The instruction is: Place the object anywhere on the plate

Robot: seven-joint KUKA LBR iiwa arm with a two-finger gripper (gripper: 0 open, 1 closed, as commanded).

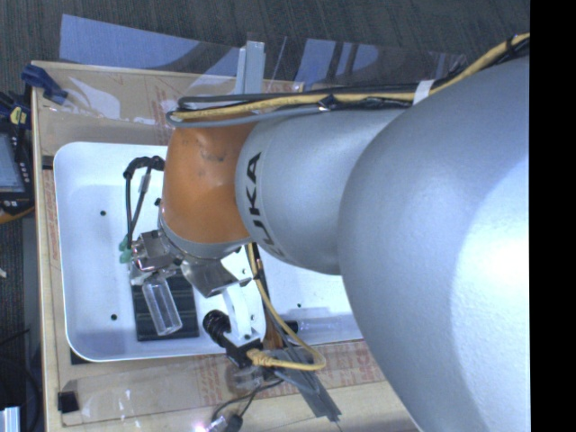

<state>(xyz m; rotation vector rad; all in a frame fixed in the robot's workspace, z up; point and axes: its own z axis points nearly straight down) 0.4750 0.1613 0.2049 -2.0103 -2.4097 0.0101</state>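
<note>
On the grey arm point(360, 196), just past the orange band point(202, 183), black letters run down the casing; "KA" reads clearly, the tail of the KUKA brand name. The other letters are hidden. No other text is legible.

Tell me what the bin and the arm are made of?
The bin looks like white plastic: smooth, slightly shiny, with rounded corners. The arm looks like painted metal or hard plastic, I can't tell which: its grey shell has a soft sheen, and the orange band is smooth and matte.
</note>
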